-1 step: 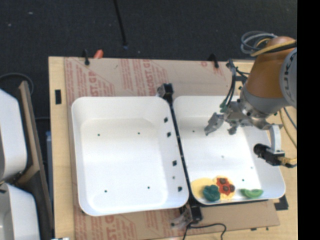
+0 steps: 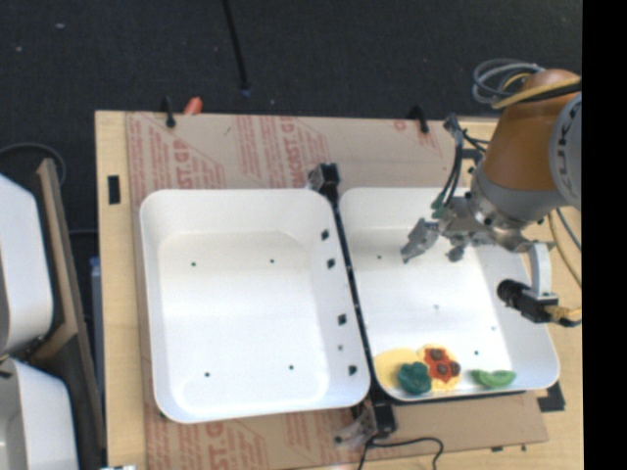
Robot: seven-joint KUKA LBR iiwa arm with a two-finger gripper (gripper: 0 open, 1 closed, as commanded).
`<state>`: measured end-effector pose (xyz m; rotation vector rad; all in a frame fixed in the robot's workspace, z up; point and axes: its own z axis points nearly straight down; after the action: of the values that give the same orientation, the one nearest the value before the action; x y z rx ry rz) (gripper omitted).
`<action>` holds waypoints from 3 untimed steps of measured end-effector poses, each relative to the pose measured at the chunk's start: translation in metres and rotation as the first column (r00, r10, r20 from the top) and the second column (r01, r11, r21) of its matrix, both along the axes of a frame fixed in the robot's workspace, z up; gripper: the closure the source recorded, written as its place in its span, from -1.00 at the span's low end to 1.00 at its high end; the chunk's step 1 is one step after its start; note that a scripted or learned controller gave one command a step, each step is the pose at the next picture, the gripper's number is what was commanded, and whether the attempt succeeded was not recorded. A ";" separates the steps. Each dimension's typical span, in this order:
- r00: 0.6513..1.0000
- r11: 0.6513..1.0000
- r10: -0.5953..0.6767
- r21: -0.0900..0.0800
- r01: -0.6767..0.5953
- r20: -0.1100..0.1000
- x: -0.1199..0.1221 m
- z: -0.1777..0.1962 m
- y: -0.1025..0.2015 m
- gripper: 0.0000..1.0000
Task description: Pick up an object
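Several small objects lie along the front edge of the right bin (image 2: 509, 331): a yellow piece (image 2: 392, 364), a dark teal lump (image 2: 413, 380), an orange and red toy (image 2: 440, 361) and a bright green piece (image 2: 493, 377). My gripper (image 2: 434, 247) hangs over the back half of that bin, well behind the objects. Its two grey fingers are spread open with nothing between them. The orange band of the arm (image 2: 524, 145) rises at the right.
The left bin (image 2: 157, 253) sits beside the right one, with a black divider strip (image 2: 340, 272) with clips between them. Both rest on a cardboard sheet (image 2: 245, 150) on the bench. A black cable fitting (image 2: 524, 300) hangs near the right bin's right rim.
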<state>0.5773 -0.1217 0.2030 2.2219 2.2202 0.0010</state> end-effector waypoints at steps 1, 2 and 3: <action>1.000 1.000 0.000 0.000 0.000 -0.004 0.005 -0.045 -0.006 -1.00; 1.000 1.000 0.000 0.000 0.000 -0.005 0.004 -0.098 -0.006 -1.00; 1.000 1.000 -0.002 -0.001 0.002 0.001 0.005 -0.085 -0.007 1.00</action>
<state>0.5826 -0.1287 0.1185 2.2229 2.2176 0.0015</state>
